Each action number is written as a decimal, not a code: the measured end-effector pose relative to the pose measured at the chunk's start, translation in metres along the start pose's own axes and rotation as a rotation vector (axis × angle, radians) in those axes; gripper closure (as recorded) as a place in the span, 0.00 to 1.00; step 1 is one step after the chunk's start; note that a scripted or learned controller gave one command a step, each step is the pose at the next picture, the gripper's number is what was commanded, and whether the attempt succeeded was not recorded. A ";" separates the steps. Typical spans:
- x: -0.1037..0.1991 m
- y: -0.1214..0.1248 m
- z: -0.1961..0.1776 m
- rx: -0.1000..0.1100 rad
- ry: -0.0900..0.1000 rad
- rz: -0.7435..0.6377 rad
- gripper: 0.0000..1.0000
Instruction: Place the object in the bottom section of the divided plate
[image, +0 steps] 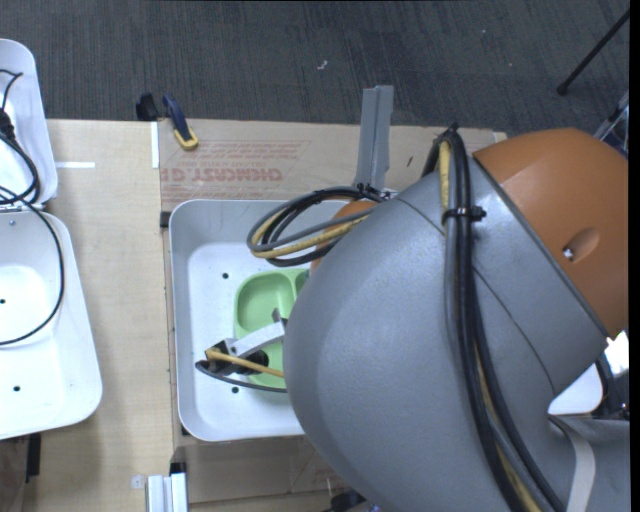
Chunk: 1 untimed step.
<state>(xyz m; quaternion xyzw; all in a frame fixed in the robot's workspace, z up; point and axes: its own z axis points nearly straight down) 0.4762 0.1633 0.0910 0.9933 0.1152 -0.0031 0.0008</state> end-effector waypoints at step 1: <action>0.055 0.011 -0.112 -0.001 0.004 0.019 0.00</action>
